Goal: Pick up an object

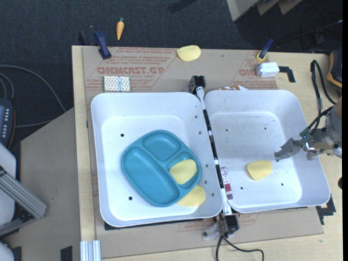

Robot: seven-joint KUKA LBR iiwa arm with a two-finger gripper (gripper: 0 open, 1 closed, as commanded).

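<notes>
Two white bins, left and right, of smooth, faintly glossy plastic sit on a matt brown cardboard sheet printed in faded red, laid over a pale wood-look desk. A blue tray shows a smooth, satin plastic finish. Yellow pieces in the tray, beside it, in the right bin and on the cardboard look soft and matt. The end effector appears dull grey metal. Dark, rough carpet surrounds the desk.
</notes>
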